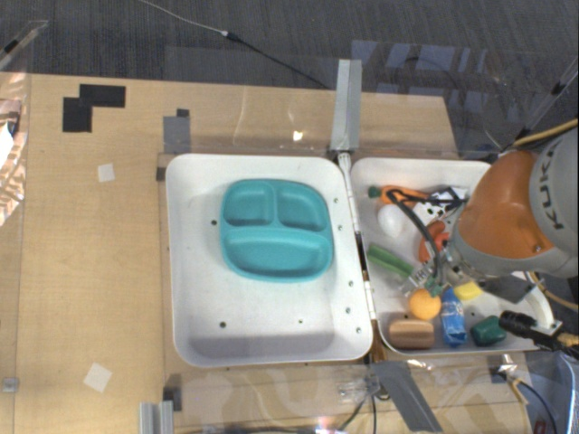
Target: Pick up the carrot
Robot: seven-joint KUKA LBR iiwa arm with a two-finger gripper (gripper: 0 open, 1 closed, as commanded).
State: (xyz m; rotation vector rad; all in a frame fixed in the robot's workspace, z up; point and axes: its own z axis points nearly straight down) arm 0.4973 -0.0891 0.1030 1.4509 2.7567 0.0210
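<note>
Orange, the carrot point(437, 233) lies in the right bin point(362, 242), partly under our arm point(507, 220) and among pliers point(407, 197), a white egg point(390, 221) and a green stick point(389, 261). Our gripper point(441, 274) hangs low just above an orange ball point(423, 305); we cannot tell whether it grips anything. A teal tray point(276, 230) sits in the left bin point(194, 269).
</note>
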